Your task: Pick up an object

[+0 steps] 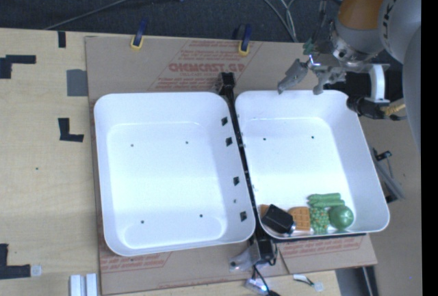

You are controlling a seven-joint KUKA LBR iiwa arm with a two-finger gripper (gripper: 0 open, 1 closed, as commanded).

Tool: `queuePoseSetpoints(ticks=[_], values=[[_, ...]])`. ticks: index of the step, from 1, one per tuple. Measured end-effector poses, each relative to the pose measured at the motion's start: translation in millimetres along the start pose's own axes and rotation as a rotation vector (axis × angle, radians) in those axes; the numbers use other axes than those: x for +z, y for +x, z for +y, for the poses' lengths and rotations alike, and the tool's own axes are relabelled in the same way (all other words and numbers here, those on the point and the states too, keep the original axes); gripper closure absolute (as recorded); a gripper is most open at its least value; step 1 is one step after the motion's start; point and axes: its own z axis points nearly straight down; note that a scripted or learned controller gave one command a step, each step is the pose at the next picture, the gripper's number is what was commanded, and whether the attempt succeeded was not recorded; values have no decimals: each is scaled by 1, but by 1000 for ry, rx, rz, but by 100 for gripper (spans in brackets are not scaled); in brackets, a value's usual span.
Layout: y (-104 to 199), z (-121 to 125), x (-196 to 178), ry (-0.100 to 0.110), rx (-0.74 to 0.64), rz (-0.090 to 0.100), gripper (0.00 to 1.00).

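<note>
Camera view showed the gripper spread wide and holding nothing above the right bin far rim, well apart from the small objects in its near corner, so I judged picking was not yet begun.

You see red printing on the cardboard sheet beneath the two bins, a large word above the left bin's far rim with smaller lines around it. The lettering is too blurred to read with any certainty.
</note>
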Motion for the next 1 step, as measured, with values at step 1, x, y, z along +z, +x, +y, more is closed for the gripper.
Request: queuePoseSetpoints(ticks=[1], values=[[0,1,-5,-8,-1,-1,0]])
